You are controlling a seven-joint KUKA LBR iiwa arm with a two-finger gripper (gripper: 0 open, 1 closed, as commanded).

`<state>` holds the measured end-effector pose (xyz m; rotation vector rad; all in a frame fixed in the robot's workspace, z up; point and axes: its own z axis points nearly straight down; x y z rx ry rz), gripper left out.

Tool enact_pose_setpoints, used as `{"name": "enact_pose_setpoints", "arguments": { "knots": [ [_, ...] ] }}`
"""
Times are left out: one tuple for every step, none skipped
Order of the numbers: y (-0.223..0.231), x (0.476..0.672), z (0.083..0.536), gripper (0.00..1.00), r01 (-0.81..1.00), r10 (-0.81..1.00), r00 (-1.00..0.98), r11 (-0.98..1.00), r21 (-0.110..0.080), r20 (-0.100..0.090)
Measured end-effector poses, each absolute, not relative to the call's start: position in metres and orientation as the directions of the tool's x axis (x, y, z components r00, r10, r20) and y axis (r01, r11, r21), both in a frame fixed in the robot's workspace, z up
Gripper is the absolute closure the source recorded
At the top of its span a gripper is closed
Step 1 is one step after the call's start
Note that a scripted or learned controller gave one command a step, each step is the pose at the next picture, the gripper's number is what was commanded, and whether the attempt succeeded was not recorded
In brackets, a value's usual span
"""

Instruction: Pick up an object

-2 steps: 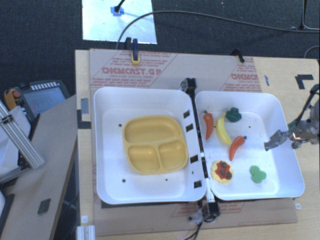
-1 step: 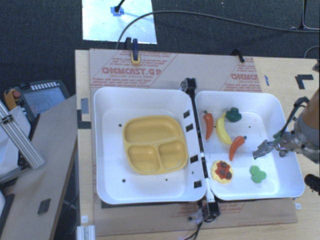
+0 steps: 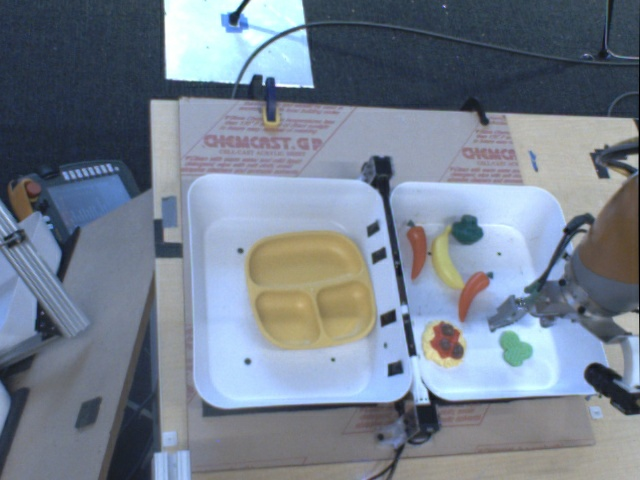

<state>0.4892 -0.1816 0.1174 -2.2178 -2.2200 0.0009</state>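
Note:
The right bin [image 3: 540,206] holds several toy foods. A red chili [image 3: 417,249] lies next to a yellow banana [image 3: 446,259]. A dark green vegetable [image 3: 466,231] sits at the banana's far end. An orange-red pepper [image 3: 473,293] lies in the middle of the bin. A round pizza-like piece [image 3: 444,342] rests near the front left corner, and a light green piece [image 3: 515,348] lies right of it. My gripper [image 3: 503,317] reaches in from the right, low over the bin floor, between the orange-red pepper and the light green piece. I see nothing held in it.
The left bin [image 3: 215,268] carries a yellow three-compartment plate [image 3: 305,288]. A black divider with clips [image 3: 392,278] runs between the bins. A tablet [image 3: 90,203] and an aluminium rail [image 3: 40,278] lie on the side table at left.

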Motion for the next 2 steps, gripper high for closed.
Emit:
{"name": "enact_pose_setpoints", "arguments": {
  "knots": [
    [-0.183, 0.491, 0.130, 1.00, 1.000, 1.000, -0.001, 0.001, 0.004, -0.001],
    [-0.188, 0.502, 0.181, 1.00, 1.000, 1.000, -0.004, 0.004, 0.007, -0.003]
  ]
}}
